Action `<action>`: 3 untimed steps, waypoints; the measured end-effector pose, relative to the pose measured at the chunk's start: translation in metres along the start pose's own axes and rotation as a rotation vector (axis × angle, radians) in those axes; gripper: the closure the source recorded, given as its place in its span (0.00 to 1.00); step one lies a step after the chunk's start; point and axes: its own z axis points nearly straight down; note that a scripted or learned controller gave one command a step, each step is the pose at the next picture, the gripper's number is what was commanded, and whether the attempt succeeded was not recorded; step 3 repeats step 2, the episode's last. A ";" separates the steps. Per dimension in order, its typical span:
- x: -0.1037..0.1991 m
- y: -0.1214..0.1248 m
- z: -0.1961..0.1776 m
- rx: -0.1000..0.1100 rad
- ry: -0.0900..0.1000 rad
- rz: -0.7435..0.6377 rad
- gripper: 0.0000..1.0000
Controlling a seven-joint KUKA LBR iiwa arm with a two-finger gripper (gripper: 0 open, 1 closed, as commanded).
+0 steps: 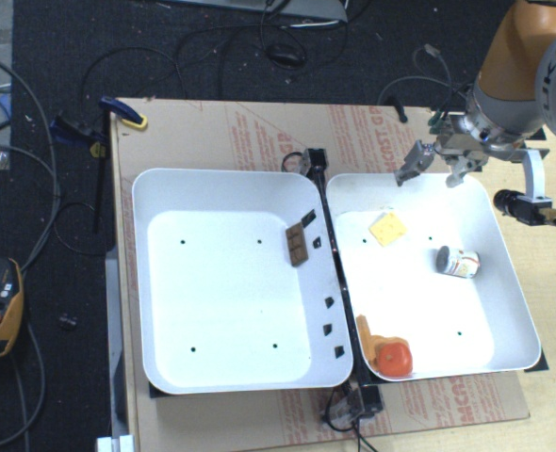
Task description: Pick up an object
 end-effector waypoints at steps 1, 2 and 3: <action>0.019 0.000 0.031 0.000 0.001 -0.001 0.00; 0.025 0.000 0.069 0.001 0.000 0.000 0.00; 0.025 0.000 0.069 0.001 0.000 0.000 0.00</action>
